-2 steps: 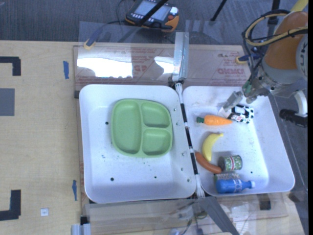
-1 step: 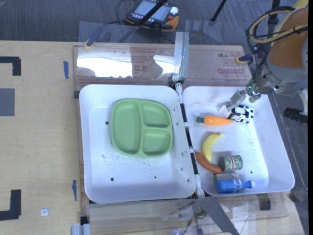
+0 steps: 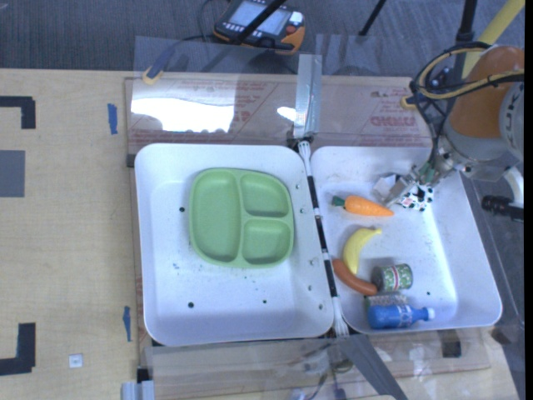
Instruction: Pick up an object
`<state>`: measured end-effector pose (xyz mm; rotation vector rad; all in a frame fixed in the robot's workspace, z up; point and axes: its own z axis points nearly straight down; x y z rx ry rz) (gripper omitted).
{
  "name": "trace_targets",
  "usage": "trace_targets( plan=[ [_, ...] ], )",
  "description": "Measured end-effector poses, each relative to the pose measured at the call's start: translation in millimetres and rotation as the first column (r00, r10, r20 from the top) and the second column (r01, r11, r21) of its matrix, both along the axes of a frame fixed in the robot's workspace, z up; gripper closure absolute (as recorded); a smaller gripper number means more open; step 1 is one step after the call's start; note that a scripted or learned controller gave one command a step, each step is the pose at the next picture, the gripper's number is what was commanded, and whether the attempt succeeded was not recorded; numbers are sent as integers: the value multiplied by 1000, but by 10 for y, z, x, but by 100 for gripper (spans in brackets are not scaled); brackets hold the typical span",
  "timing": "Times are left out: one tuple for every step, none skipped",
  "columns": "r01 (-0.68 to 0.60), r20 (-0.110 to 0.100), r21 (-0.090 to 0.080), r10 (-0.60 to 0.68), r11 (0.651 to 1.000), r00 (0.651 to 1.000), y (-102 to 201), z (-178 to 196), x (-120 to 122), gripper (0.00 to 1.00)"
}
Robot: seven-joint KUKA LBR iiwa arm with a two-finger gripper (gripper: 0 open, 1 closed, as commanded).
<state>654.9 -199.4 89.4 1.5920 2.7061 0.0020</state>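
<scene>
While my pincer (image 3: 405, 192) hangs low at right bin's (image 3: 466, 257) one o'clock, beside carrot (image 3: 366, 207), its grip state: cannot tell. Banana (image 3: 360, 246), sausage (image 3: 353, 278), can (image 3: 392, 277), blue bottle (image 3: 397, 315) cluster toward six, awaiting pick. Green plate (image 3: 241, 217) fills left bin (image 3: 166, 298).

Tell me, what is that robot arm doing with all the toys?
The robot arm is reaching into the right bin, trying to pick something up. Its gripper is low at the back of that bin, right beside a toy carrot and a small black-and-white toy. A banana, a hot dog, a can and a blue bottle lie nearer the front. The left bin holds a green divided plate. It is not holding anything that I can make out.
</scene>
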Motion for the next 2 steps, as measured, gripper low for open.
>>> trace_targets(
  plan=[
    [-13,2,-1,13,1000,1000,435,882,137,0],
    [53,-2,0,-53,999,999,998,1370,-276,0]
  ],
)
